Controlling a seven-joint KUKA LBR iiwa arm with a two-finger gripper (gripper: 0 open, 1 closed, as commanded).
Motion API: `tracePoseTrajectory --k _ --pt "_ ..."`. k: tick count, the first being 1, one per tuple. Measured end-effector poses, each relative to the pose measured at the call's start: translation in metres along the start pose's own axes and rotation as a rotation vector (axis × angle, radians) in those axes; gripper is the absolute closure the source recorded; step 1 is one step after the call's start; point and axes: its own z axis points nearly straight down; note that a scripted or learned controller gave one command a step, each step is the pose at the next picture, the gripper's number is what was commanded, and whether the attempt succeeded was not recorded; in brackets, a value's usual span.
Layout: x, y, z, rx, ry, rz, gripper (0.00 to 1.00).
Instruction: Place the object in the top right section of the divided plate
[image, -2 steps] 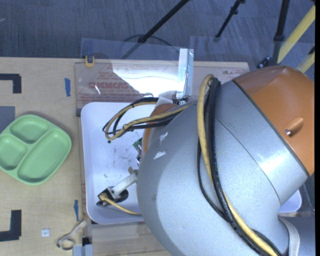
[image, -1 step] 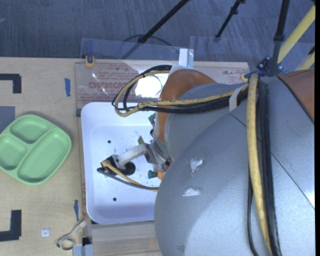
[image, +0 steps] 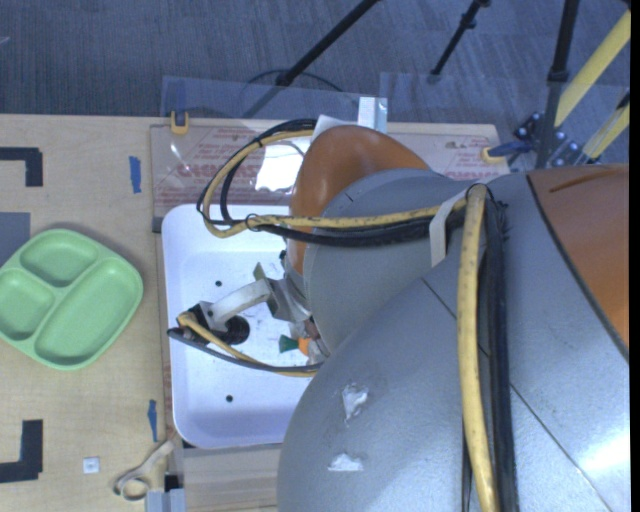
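**Inspector A:** Where did the arm stand at the time of the record?

**Inspector B:** It reached in from the right and covered most of the right half of the bench; its gripper was low inside the white bin, toward the bin's right side, close under the wrist.

**Inspector A:** And the state of the gripper?

**Inspector B:** It could not be told; the wrist hid it from above; whether it was spread or pressed together was not on view.

**Inspector A:** Where was the task's thing?

**Inspector B:** A small green-and-orange object showed in the bin, just beside the gripper at the arm's edge; it was too small and too far hidden to tell its kind, or whether it was held or lay on the bin floor.

**Inspector A:** And the divided plate?

**Inspector B:** Pale green, with three sections; it lay flat on the bench at the left edge, outside the bin and well apart from the gripper; a strip of blue tape was stuck to the bench near the bin's far left corner.
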Motion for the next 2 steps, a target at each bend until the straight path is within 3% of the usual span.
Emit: tracePoseTrajectory --k 1,2 --pt "-0.002 0.004 0.092 0.002 -0.003 0.099 1.00" --pt "0.036 -0.005 0.106 0.001 -0.002 -0.053 1.00"
